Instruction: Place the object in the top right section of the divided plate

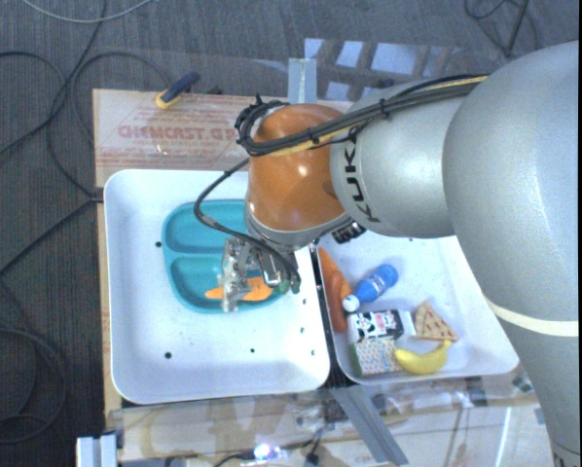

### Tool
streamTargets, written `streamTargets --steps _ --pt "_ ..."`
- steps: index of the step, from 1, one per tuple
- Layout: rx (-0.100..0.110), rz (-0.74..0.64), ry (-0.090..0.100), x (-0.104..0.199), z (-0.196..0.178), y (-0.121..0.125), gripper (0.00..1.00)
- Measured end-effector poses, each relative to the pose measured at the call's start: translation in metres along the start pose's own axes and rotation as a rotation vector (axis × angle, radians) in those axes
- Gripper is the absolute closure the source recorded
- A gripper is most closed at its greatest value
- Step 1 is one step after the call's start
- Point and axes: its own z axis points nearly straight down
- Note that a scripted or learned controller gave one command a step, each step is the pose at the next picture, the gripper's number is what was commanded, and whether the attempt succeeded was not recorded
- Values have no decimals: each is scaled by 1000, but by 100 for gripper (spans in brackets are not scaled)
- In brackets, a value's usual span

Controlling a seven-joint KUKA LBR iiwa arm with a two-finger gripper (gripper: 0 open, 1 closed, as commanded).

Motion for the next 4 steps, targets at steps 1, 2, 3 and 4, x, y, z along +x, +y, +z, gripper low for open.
streamTargets --steps 1,2,3,4 --pt "-5 1 -1 0 -9 2 100" --pt "-5 1 0 0 -9 2 0" --pt "0 214 -2 39 -91 61 0" --pt "1 243 -4 -22 -157 48 0"
